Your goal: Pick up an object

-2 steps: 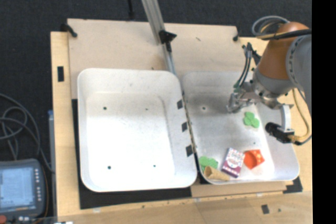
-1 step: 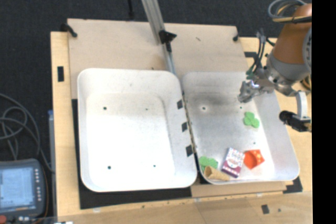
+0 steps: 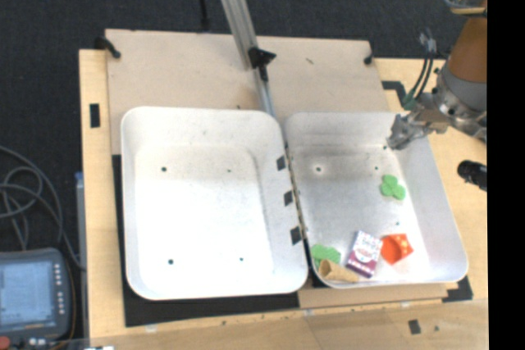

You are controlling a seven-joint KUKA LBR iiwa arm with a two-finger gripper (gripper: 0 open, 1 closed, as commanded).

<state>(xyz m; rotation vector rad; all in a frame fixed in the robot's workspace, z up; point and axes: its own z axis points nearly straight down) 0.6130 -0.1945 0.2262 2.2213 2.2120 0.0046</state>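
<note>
The right bin [image 3: 328, 139] holds several small objects. A green piece [image 3: 393, 188] lies near its right wall. Along the near edge sit a red block [image 3: 396, 248], a purple and white packet [image 3: 364, 252], a tan cone [image 3: 338, 270] and another green piece [image 3: 324, 253]. My gripper [image 3: 397, 135] hangs over the far right corner of this bin, well above and behind the green piece. Nothing shows between its fingers.
The left bin [image 3: 205, 201] lies beside the right one. A slanted metal pole [image 3: 234, 0] rises behind the bins. The bench edge and a dark floor surround them, with a pendant screen [image 3: 29, 291] at lower left.
</note>
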